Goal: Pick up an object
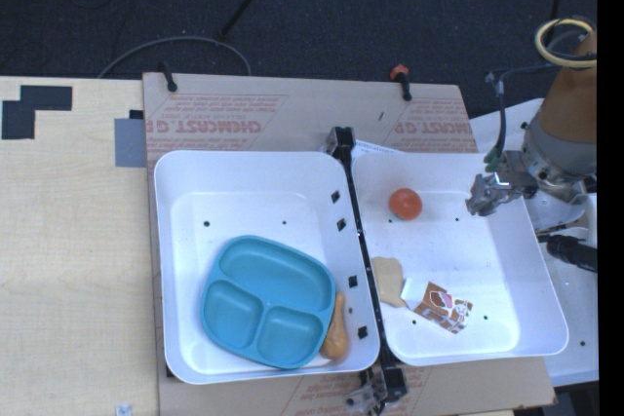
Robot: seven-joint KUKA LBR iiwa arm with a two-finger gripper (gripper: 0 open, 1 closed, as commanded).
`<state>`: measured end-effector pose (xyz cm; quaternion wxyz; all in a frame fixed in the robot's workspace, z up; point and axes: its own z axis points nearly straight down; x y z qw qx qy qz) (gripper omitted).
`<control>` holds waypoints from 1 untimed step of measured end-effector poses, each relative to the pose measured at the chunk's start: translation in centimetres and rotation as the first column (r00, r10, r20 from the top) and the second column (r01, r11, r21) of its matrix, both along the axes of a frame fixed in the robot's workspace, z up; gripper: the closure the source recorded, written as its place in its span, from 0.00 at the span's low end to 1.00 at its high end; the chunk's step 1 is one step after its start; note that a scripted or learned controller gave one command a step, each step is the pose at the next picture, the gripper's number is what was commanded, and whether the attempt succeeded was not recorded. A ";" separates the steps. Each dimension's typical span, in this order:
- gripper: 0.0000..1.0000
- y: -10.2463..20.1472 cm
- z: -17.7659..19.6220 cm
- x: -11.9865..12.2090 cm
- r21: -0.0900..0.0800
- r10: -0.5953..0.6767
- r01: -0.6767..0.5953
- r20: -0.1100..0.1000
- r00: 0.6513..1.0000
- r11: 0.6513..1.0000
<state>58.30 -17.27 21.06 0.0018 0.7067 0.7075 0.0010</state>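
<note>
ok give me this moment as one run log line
gripper: over right bin's right edge, nothing held | red ball: right bin, untouched | blue tray: left bin

A robot lab, by the look of it; two white bins (pixel 175 209) clamped to a cardboard-topped bench (pixel 292 117); loose cables (pixel 175 44) trail over dark carpet (pixel 390 5) behind.

bins (pixel 253 172): white
divided plate (pixel 267 300): light blue
ball (pixel 406 204): orange-red
packet (pixel 445 307): brown and white print
bread slice (pixel 388 281): pale tan
arm band (pixel 572 102): orange
</note>
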 end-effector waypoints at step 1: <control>1.00 -0.1 5.0 0.1 0.000 0.001 -0.001 -0.001 1.000 1.000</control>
